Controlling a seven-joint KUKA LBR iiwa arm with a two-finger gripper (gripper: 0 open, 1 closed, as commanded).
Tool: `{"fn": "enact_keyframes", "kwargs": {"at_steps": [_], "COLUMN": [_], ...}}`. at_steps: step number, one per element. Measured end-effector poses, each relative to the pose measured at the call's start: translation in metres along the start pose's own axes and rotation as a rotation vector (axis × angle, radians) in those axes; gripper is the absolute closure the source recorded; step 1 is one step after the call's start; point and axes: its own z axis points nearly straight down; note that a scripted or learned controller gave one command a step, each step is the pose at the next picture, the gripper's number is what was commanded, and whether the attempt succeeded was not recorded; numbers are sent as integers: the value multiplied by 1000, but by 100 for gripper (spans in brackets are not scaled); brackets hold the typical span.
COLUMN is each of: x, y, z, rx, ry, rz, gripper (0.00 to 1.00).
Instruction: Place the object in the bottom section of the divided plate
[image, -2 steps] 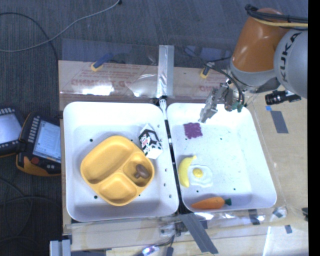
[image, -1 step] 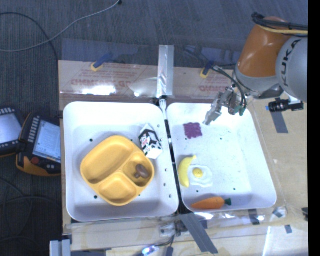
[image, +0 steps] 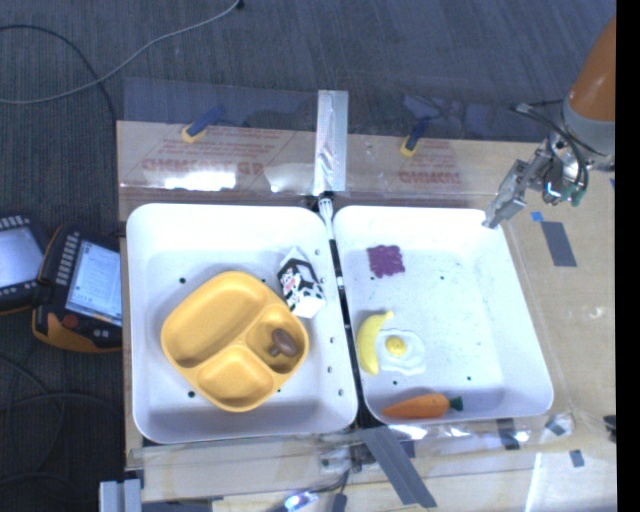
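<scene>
The gripper (image: 507, 200) hangs at the upper right corner of the right bin (image: 520, 300), just above its rim, and its two fingers look spread apart with nothing between them, so I judge it open and empty. The task does not name the object, so I can only list the candidates. Down and to the left of the gripper, inside the right bin, lie a purple piece (image: 386, 261), a banana (image: 371, 340) touching a fried egg (image: 400, 349), and a carrot (image: 420, 406) near the front wall. Farther to the left, in the left bin (image: 150, 300), sits the yellow divided plate (image: 232, 340). A small brown thing (image: 282, 345) already lies in the plate's right section, and a black and white carton (image: 300, 285) rests just beside the plate's upper right edge, touching or almost touching it. The bottom section of the plate, the one nearest the front wall, appears bare. So as far as I can judge, the placing is not done: nothing is held, nothing lies in the target section, and the arm is well apart from every toy. What is left is the whole work: to pick one object, carry it leftward over the divider, and set it in the bottom section.
</scene>
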Motion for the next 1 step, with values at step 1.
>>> {"fn": "enact_keyframes", "kwargs": {"at_steps": [1], "x": [3], "y": [0], "z": [46], "rx": [0], "ry": [3], "rz": [-319], "gripper": [100]}}
